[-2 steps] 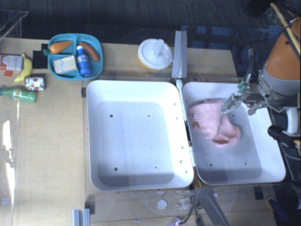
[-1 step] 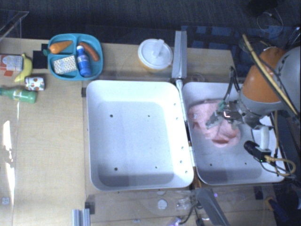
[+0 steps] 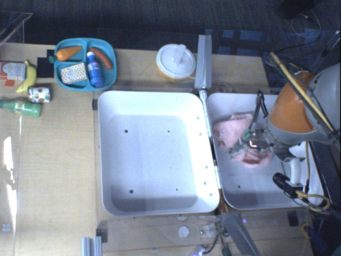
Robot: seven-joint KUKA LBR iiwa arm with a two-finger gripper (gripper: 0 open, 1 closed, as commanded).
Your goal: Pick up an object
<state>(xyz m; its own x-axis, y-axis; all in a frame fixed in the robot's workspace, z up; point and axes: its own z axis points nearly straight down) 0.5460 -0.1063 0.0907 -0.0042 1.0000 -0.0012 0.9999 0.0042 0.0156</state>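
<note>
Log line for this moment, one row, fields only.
arm: over right bin | gripper: low at pink cloth | grasp: unclear | left bin: untouched

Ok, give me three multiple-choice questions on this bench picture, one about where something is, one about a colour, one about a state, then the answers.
1. Where is the gripper?
A. over the right bin
B. over the left bin
C. over the blue tray

2. What colour is the soft object in the right bin?
A. green
B. pink
C. black

3. How does the lidded cup behind the bins stand?
A. tipped on its side
B. upside down in a bin
C. upright on the bench

Answers:
1. A, the arm's end sits low inside the right bin, beside the pink item.
2. B, the cloth-like lump by the dividing wall is pale pink.
3. C, its round white lid faces up, on the bench behind the left bin, near the blue tray.
</note>
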